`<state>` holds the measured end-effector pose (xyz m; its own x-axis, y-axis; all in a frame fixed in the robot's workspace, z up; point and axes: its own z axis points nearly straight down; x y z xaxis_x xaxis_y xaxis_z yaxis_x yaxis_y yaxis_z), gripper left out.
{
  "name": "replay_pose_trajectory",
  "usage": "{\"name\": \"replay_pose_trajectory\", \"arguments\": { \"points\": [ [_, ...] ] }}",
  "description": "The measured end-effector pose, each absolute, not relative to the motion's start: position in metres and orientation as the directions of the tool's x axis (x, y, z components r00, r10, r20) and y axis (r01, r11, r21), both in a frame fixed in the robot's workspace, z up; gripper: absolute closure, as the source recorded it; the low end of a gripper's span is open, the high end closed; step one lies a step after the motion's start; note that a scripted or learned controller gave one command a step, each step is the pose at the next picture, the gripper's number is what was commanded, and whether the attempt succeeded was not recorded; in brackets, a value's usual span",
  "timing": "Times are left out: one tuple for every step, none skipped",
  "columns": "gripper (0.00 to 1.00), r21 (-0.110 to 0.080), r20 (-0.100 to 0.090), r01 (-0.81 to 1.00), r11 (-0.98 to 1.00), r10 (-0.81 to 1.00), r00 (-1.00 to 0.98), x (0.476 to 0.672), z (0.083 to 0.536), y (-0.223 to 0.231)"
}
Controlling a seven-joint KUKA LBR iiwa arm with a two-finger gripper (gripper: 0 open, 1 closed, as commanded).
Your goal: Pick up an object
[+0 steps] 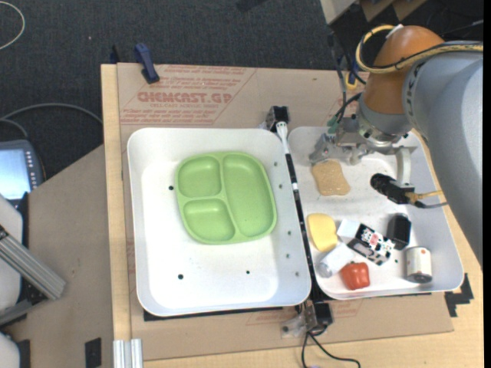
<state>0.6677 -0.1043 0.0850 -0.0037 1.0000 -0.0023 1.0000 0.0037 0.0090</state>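
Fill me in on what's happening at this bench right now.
A grey robot arm reaches in over the right bin, its pincer low at the far end beside a tan spongy piece. Nothing is visibly gripped. More small items lie nearer: a yellow block and a red piece. The left bin holds a green divided tray.

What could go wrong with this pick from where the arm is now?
The gripper hangs by the right bin's far wall, just above the tan sponge-like piece; a descent could clip the wall or press the piece flat. Further forward, the yellow block, red item and black-and-white item crowd together, so a grab there may catch two.
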Motion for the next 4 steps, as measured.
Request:
{"name": "replay_pose_trajectory", "arguments": {
  "points": [
    [1.0, 0.005, -0.002, 1.0, 0.003, 1.0, -0.003, 0.665, 0.097, -0.104],
    [1.0, 0.012, 0.002, 1.0, 0.009, 1.0, -0.009, 0.66, 0.192, -0.023],
    [1.0, -0.005, 0.003, 1.0, 0.006, 1.0, -0.006, 0.627, 0.185, 0.036],
    [1.0, -0.008, 0.003, 1.0, 0.007, 1.0, -0.007, 0.593, 0.156, 0.11]
  ]
}}
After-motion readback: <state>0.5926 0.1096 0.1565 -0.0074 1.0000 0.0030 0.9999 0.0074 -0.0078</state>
